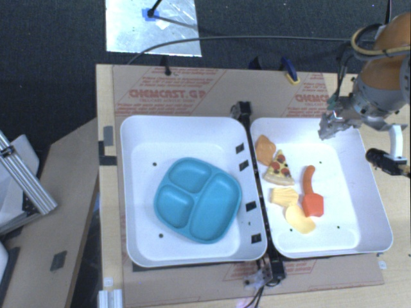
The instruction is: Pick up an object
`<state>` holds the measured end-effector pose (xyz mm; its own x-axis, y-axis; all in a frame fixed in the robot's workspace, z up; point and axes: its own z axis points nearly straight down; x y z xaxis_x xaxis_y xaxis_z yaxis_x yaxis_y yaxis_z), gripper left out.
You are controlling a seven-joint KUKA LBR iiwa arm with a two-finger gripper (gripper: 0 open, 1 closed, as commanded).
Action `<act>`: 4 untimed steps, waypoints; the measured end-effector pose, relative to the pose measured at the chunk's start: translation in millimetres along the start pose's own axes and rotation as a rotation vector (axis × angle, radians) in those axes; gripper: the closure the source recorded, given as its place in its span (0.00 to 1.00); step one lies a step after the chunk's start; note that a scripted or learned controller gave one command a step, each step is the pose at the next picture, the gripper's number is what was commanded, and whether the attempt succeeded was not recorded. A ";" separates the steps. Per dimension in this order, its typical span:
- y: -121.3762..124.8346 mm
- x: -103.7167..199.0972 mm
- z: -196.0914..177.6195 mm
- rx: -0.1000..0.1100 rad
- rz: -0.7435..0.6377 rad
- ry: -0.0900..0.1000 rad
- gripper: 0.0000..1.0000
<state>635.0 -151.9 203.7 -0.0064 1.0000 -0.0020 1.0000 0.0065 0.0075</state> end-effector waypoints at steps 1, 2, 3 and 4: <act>2.2 -0.4 -55.0 -0.001 -0.001 0.000 1.00; -17.0 53.9 -59.6 0.006 -0.003 0.003 1.00; -32.0 102.1 -42.3 0.008 -0.003 0.003 1.00; -45.7 159.9 -29.7 0.009 -0.004 0.004 1.00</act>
<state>588.0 7.8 232.7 -0.0104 0.9999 0.0021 0.9999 0.0104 -0.0015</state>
